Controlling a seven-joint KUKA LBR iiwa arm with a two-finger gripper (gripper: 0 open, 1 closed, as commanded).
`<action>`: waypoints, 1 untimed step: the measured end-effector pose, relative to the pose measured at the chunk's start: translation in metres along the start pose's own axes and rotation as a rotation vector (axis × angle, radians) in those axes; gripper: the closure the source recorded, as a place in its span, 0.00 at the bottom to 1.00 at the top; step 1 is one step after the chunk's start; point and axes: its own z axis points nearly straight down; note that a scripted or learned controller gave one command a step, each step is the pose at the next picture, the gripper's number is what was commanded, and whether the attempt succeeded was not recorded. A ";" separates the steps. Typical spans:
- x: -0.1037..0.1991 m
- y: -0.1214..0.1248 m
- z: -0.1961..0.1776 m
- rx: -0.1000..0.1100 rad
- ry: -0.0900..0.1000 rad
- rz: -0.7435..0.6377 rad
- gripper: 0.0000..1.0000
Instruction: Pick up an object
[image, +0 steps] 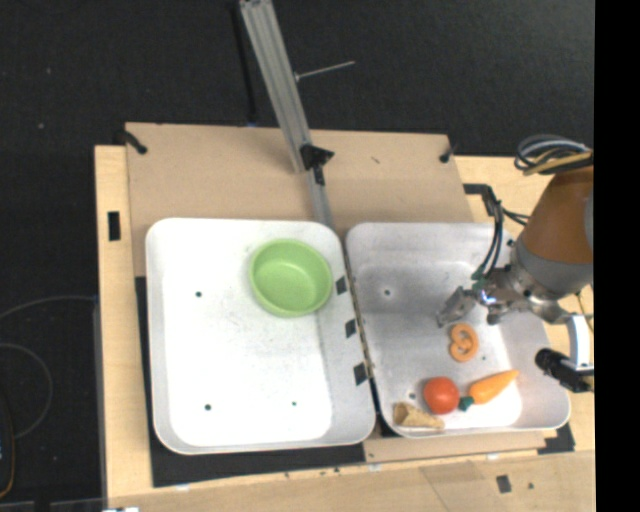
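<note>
My gripper (470, 308) hangs over the right bin (400, 270), near its right side, with its two fingers spread open. Just below the fingertips lies a small orange pretzel-shaped piece (462, 343); nothing sits between the fingers. Nearer the bin's front edge are a red tomato (440, 394), an orange carrot (493, 386) to its right, and a small tan piece (418, 418) in the front corner. A green bowl (291, 277) stands in the left bin (200, 380), at its upper right.
A thin metal pole (290, 110) slants down from the top to the gap between the bins. The bins rest on a brown board (220, 170). The arm's orange band (560, 225) and cables fill the right edge.
</note>
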 end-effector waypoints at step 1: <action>-0.001 0.002 -0.014 -0.007 0.000 0.004 1.00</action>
